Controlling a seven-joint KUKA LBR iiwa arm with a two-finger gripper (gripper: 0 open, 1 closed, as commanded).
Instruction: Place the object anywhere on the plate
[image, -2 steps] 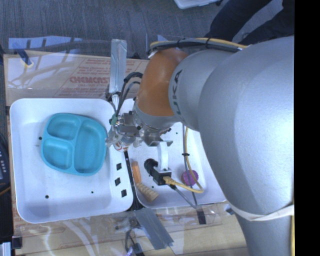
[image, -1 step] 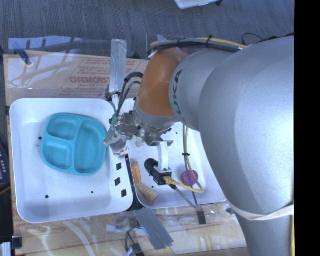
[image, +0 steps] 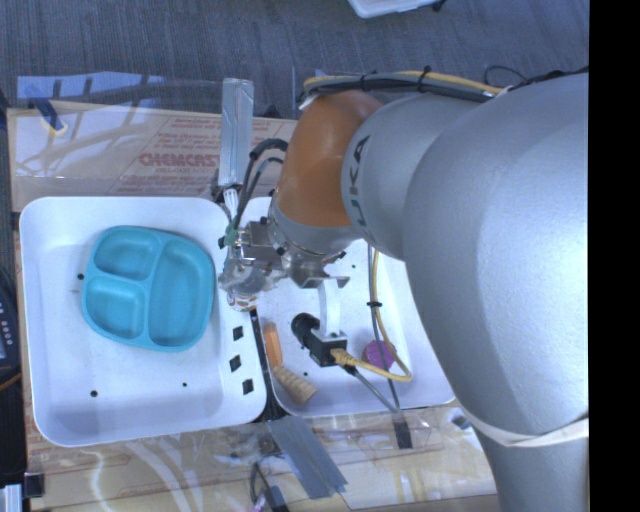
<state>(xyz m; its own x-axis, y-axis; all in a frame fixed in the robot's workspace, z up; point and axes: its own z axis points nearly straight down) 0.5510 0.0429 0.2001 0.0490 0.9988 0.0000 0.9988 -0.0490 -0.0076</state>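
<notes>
The blue plate (image: 120, 300) sits in the left bin (image: 130, 400), toward its far left corner, with three hollows facing up. The arm reaches across the right bin (image: 335, 398) and covers most of it. Its gripper (image: 240, 283) hangs low over the seam between the two bins, just beside the plate's right edge. From here I cannot tell whether it is open, closed, or carrying anything.

Three loose things lie in the right bin. An orange stick (image: 271, 345) runs along its left edge. A tan ridged piece (image: 294, 384) lies near the front left corner, just beyond the stick's end. A purple lump (image: 379, 352) sits further right, by the arm.
</notes>
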